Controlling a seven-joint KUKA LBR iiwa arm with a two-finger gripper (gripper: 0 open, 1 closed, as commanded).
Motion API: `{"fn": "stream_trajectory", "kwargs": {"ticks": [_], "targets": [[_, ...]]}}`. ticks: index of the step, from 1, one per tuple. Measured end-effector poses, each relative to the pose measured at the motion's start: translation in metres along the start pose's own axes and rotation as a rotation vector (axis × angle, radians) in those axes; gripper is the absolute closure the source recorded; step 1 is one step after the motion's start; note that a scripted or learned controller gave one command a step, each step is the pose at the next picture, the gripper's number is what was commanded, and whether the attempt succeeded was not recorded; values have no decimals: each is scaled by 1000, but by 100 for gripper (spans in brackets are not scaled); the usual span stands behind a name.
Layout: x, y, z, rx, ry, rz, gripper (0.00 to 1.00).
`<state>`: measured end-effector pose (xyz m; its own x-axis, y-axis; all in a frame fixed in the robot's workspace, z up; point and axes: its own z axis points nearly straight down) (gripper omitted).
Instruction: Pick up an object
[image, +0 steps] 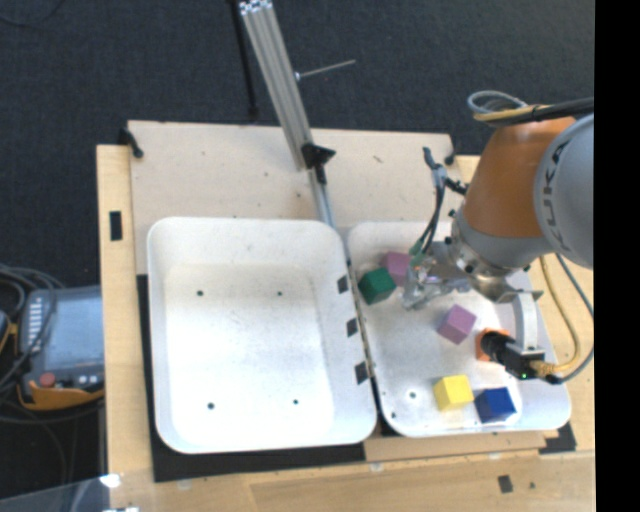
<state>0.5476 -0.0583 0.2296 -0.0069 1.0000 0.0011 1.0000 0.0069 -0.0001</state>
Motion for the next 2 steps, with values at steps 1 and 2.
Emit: {"fn": "stream_trajectory", "kwargs": {"ticks": [1,2], "targets": [[54,17,8,-1,0,-1,100],[102,31,14,-2,0,0,100]]}}
